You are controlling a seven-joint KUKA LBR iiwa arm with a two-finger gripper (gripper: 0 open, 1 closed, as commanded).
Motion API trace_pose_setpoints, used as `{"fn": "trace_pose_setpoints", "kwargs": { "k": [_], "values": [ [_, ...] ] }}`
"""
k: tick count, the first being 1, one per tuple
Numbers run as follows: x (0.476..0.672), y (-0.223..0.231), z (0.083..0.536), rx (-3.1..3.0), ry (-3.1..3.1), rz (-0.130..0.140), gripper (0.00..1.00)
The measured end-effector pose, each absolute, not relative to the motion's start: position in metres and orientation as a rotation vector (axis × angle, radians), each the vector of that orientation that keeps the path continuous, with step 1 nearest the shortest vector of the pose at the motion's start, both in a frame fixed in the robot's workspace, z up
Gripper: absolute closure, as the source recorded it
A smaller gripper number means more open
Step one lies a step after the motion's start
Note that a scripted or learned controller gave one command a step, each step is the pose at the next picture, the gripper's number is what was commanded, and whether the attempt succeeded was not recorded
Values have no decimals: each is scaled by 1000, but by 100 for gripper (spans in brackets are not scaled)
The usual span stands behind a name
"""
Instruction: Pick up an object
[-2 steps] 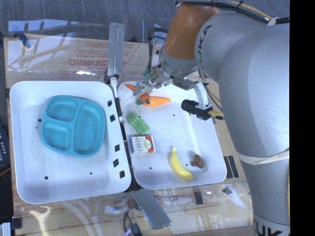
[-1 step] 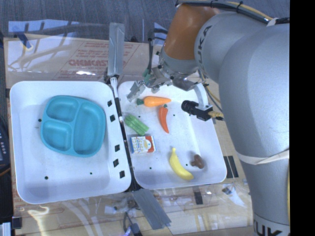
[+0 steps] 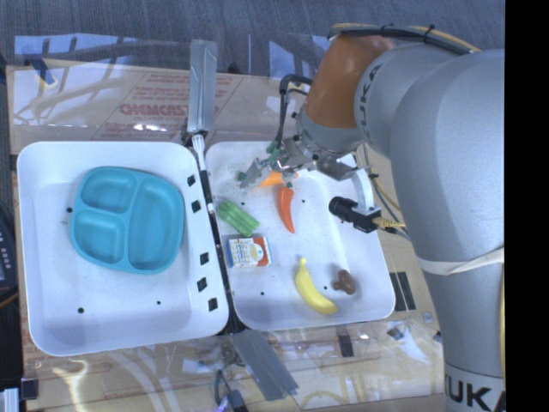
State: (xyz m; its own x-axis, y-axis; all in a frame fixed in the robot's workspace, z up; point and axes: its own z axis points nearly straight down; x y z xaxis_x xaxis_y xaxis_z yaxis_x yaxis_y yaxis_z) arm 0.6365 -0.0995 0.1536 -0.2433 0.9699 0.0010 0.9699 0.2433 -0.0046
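Desk (image 3: 111,101) space is taken by two white bins; the left bin (image 3: 51,299) carries a blue divided plate (image 3: 129,219). The right bin (image 3: 364,303) contains an orange carrot (image 3: 286,208), tapered, lying near the far wall just below the pincer (image 3: 266,172). A yellow banana (image 3: 313,288), green piece (image 3: 238,217), small carton (image 3: 249,251) and brown lump (image 3: 344,282) are seen nearer.

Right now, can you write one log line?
gripper over right bin | near carrot | banana, juice box lying loose

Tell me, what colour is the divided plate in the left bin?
Light blue. The divided plate shows clearly in the camera view, lying flat in the left bin.
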Motion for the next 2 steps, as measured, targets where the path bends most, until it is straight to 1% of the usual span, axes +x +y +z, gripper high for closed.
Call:
{"fn": "trace_pose_setpoints", "kwargs": {
  "k": [1,2],
  "values": [
    [656,-164,91,-1972,-2445,3,0],
    [658,-162,103,-1965,-2452,2,100]
  ]
}}
